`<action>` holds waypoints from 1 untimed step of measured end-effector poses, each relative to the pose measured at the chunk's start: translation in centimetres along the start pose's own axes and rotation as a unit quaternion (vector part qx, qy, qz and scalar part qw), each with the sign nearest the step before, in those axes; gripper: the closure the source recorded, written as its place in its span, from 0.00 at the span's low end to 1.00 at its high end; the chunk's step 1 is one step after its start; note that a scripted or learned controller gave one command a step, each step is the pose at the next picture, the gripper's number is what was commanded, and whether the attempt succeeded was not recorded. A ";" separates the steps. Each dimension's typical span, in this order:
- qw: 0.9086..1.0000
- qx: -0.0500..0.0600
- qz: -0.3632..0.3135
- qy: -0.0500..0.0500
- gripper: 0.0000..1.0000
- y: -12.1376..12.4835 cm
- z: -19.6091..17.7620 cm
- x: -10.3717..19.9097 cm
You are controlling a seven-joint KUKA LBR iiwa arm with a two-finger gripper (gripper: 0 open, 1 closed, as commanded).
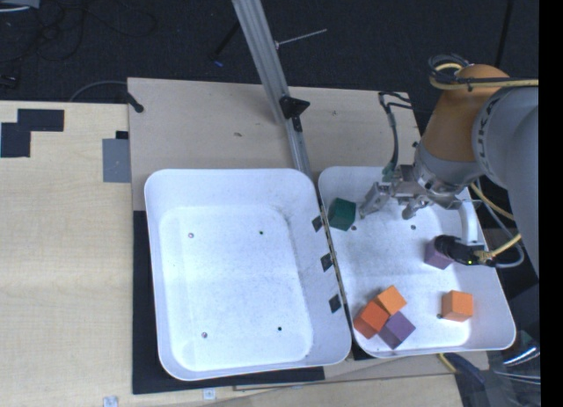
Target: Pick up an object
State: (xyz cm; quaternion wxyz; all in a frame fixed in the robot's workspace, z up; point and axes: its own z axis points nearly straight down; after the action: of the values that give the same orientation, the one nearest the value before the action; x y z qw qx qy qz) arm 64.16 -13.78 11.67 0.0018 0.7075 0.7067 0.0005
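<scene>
1. The left bin (233, 273) sits on the counter (202, 124).
2. In the right bin (413, 256), a green block (341, 214) lies at its left wall (far end).
3. Just right of the green block, the claw (393, 200) hangs spread, pinching nothing.
4. An orange block (456, 305) rests near the bin's right edge.

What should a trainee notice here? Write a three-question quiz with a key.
1. True or false: the small green cube lies in the right shallow white bin.
2. How many blocks lie in that bin?
3. The hand is above: A the left bin, B the right bin, C the bare bench.

Key: 1 true; 2 six; 3 B.
</scene>
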 end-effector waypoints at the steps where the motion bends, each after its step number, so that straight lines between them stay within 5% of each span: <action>1: 1.000 0.001 0.000 0.001 0.00 -6.0 2.5 3.8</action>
State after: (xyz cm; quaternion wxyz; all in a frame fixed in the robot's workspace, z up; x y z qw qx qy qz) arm 58.21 -9.95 9.18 0.0004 0.7077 0.7065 0.0000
